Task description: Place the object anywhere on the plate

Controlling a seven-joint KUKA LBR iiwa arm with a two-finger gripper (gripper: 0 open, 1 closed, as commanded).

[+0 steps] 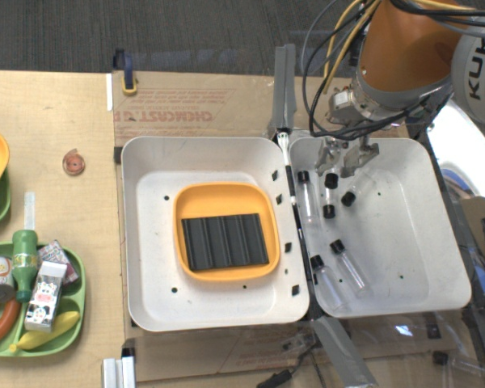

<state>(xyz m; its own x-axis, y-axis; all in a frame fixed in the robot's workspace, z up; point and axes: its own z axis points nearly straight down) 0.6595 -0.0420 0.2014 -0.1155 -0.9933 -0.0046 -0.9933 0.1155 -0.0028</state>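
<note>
From where I stand, the arm reaches in from the right and its pincer (345, 162) hangs over the far left part of the right bin (436, 217). I cannot tell what state the pincer is in; the wrist hides too much of it, and nothing shows between its tips.

Below it lie several clear tubes with black caps (345, 265), scattered along the left side of that bin, some just beside the wall, one or two nearer the middle. Any of these looks like the object to be moved. The yellow plate (225, 202) sits in the middle of the left bin (145, 241), well apart from the tubes, with a dark ribbed insert (226, 242) lying across it.

I judge the tubes light, stiff and smooth, so likely to roll or slip out of a loose pinch, and perhaps brittle if squeezed hard. The best hold seems to be across the body at mid-length, or right at the cap where the surface is less slick. The ones close against the wall leave little room for a finger.
</note>
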